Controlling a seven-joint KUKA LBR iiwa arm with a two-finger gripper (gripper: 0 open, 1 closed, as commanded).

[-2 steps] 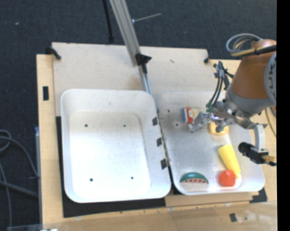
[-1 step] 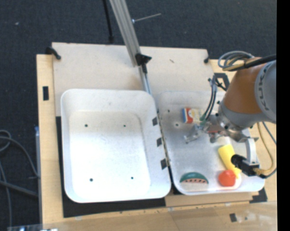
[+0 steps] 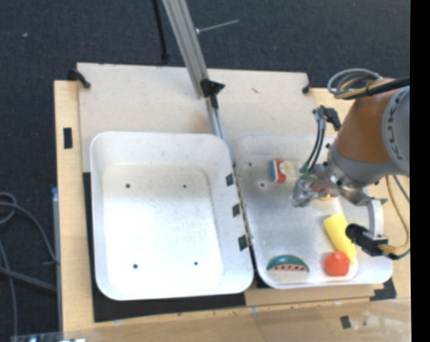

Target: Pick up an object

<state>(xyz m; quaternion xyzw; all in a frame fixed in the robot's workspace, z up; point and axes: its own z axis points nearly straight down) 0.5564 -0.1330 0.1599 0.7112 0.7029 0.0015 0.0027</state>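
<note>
The right bin (image 3: 272,212) holds a small red, white and blue carton (image 3: 280,169) near its back. A yellow banana-shaped piece (image 3: 339,236) and a red-orange ball (image 3: 336,263) lie at its front right, and a green and red watermelon slice (image 3: 287,265) rests at the front edge. My gripper (image 3: 305,193) hangs over the middle right of this bin, just to the right of and below the carton and up-left of the yellow piece. Nothing shows between its fingers.
The left bin (image 3: 165,212) sits beside the right one on the wooden bench. A slanted aluminium pole (image 3: 190,41) rises from behind the bins. Cables loop around the arm's wrist (image 3: 357,84) at the right.
</note>
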